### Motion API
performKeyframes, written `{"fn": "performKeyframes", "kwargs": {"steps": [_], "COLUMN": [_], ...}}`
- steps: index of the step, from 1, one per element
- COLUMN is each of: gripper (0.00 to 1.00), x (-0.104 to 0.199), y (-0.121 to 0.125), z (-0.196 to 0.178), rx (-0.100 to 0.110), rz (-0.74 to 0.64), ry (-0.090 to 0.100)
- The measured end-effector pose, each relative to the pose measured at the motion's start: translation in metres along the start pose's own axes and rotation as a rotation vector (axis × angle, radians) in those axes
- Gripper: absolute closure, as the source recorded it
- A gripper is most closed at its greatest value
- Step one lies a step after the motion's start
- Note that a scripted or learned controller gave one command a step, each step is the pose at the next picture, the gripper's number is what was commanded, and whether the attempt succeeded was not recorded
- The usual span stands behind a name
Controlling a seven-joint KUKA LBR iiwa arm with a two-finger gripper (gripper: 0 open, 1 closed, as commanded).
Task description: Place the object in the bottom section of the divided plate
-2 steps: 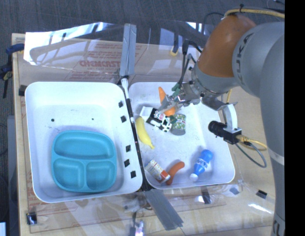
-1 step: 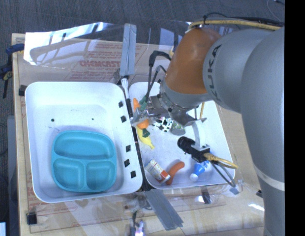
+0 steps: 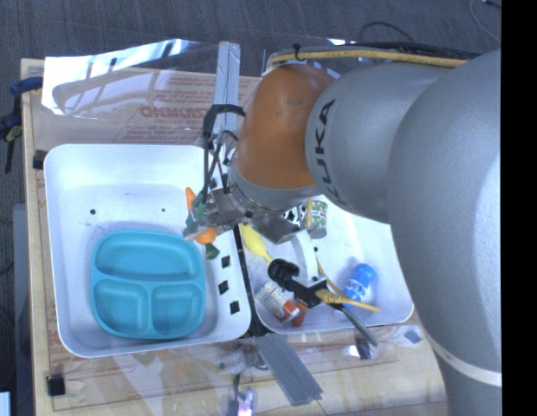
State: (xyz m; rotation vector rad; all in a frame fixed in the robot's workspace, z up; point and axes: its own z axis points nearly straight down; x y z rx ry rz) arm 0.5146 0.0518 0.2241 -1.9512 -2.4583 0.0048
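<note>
The gripper [image 3: 202, 224] is hovering beside the blue divided plastic plate [image 3: 150, 284]; I cannot tell its state. Next comes reaching the bottom section.

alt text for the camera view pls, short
A grey arm with an orange band reaches in from the right, its claw over the inner edge of the left bin near something small and orange, just above a blue divided plate. The right bin holds mixed items, including a blue bottle.
</note>
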Motion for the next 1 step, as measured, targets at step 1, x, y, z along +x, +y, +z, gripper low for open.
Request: {"fn": "performKeyframes", "kwargs": {"steps": [1], "gripper": [0.0], "x": [-0.0004], "y": [0.0], "z": [0.0], "rx": [0.0], "rz": [0.001], "ry": [0.0]}}
